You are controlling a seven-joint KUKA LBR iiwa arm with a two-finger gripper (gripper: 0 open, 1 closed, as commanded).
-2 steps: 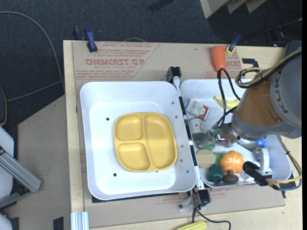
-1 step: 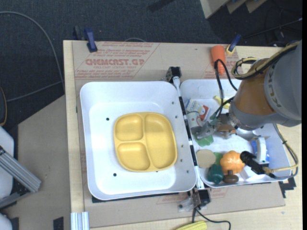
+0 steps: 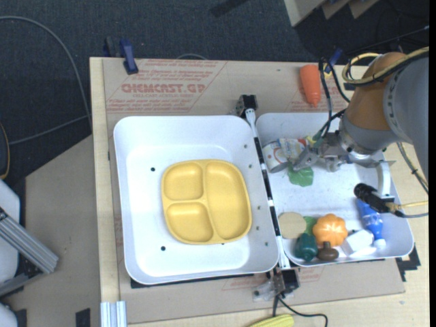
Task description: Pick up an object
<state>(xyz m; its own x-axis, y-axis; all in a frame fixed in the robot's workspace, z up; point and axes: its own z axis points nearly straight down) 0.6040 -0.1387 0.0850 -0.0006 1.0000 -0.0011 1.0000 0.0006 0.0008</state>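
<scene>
Cardboard bench (image 3: 170, 87) printed "CHEMCAST GP", yellow tray (image 3: 206, 201)

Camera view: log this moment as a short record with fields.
left bin: shallow white bin holding a yellow three-compartment plastic plate
right bin: shallow white bin holding a small green object, an orange round fruit toy, a blue bottle-like item and other small items
gripper: two-finger gripper low in the right bin, just above the small green object
bench: orange carrot-shaped toy lying outside the bins

Bright, even light; soft focus.
</scene>
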